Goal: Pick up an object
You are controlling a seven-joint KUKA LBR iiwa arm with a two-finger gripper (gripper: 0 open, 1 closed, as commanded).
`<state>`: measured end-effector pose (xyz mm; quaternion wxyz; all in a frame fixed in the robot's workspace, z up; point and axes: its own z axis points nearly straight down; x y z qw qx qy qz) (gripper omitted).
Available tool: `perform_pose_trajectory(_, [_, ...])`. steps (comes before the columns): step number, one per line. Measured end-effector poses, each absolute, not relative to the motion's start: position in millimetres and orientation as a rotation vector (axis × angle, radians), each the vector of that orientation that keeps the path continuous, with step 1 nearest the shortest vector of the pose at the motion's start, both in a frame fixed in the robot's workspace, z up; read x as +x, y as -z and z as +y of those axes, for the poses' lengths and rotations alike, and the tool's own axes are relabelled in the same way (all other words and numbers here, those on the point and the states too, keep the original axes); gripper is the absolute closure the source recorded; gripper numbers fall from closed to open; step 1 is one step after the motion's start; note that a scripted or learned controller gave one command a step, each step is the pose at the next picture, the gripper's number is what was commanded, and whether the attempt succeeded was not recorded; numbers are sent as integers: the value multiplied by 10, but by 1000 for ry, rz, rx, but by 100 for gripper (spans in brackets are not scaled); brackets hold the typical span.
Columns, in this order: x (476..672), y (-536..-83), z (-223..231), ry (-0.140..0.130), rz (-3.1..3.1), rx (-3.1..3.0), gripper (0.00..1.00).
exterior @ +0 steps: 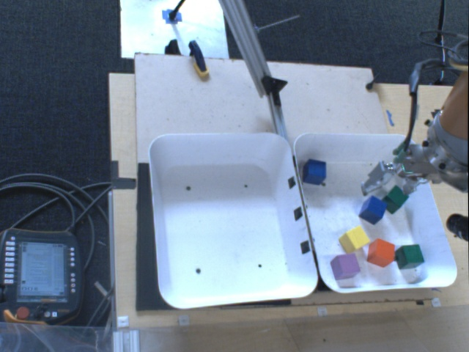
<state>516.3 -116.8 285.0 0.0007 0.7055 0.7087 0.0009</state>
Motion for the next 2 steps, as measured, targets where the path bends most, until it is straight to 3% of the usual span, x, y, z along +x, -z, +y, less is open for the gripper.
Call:
perform_pose_trajectory(1, [5164,-2851,-1169,-3,2223,2217,0])
perform_pose_trajectory(2, [5237,-2404,-1140,2,2226,2220,0])
